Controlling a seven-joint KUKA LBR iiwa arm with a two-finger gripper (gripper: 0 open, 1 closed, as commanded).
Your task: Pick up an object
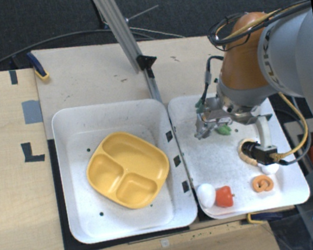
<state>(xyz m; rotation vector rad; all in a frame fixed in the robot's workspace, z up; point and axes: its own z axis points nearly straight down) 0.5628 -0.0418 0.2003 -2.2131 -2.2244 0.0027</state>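
Right bin (221,164): green object (224,130) just beside end effector (205,131)

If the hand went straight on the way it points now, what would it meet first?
Probably the bare floor of the right bin, since the hand points down into it. A small green thing lies close beside it, and depth is unclear from this slant, so it might touch that first.

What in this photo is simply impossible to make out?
- green item, camera view: partly covered by the gripper, so its shape is unclear.
- right bin, camera view: its far right corner is hidden under the arm.
- orange item and red item, camera view: too small and blurred to identify.
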